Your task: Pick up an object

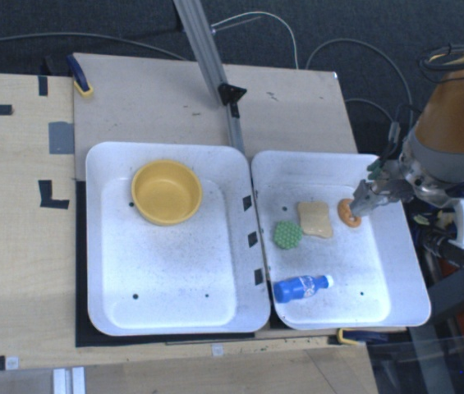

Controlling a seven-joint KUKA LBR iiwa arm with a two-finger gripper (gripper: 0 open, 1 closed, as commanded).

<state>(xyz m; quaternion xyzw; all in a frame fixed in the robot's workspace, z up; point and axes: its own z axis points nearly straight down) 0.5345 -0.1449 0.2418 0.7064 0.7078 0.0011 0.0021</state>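
Two white bins on wooden bench.

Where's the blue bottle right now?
The blue bottle lies on its side near the front edge of the right bin, below the green ball and the tan sponge.

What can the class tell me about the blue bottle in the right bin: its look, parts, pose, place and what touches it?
The blue bottle is small and looks like plastic, with a blue body, a pale label patch and a white cap at its right end. It lies on its side, tilted slightly up to the right, on the floor of the right bin, near the front left corner. It lies below the green round object, apart from it. Only the bin floor touches it.
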